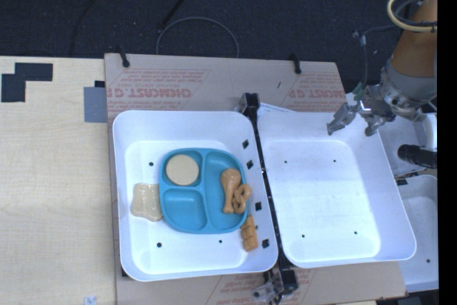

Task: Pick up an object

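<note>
Objects to pick all sit in the left bin (128, 153): a blue divided tray (187, 212) holding a round tan disc (181, 169) in its upper-left compartment and a twisted pretzel-like piece (234, 191) in its right compartment. A pale bread-shaped slice (146, 201) lies just beside the tray's left edge, and a small brown piece (248, 233) lies by the tray's lower-right corner near the bin wall. The right bin (335, 203) is under the arm's side. Gripper (357, 121) hovers at that bin's upper-right rim, well apart from every object; fingers look spread open, nothing between them.

Risks, as I judge them: a long reach across the divider (260, 175); closing on air; fingers catching the tray lip rather than a food piece and dragging the whole tray; the disc being too flat to pinch; the brown piece pinned against the wall, leaving no room for a finger.
</note>
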{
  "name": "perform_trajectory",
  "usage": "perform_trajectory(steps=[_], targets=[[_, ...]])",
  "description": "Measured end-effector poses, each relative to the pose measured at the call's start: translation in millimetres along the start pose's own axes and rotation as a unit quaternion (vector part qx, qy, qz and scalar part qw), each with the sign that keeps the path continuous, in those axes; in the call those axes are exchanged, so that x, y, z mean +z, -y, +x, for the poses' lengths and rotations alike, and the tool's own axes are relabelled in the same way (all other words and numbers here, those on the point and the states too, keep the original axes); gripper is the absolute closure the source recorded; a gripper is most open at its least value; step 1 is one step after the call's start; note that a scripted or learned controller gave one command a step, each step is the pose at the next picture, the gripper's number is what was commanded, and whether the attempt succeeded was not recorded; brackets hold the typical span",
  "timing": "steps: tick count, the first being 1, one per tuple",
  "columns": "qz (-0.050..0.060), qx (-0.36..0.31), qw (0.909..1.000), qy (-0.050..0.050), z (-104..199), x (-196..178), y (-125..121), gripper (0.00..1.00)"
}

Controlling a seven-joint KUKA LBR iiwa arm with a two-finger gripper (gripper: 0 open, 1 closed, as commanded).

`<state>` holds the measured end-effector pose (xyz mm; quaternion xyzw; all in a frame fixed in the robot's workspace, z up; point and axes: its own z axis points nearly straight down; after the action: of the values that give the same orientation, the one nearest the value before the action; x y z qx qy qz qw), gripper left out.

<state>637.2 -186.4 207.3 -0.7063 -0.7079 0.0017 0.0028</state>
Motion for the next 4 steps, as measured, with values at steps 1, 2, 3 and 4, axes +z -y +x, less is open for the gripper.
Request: perform_trajectory(steps=[1, 2, 3, 4], targets=[[0.001, 0.001, 1.0000, 0.000, 4, 50, 10, 0.00], [0.000, -0.001, 1.0000, 0.000, 4, 107, 1, 0.00], [-0.001, -0.001, 1.0000, 0.000, 4, 93, 0, 1.00], [-0.004, 0.000, 1.0000, 0.001, 6, 50, 0, 1.00]])
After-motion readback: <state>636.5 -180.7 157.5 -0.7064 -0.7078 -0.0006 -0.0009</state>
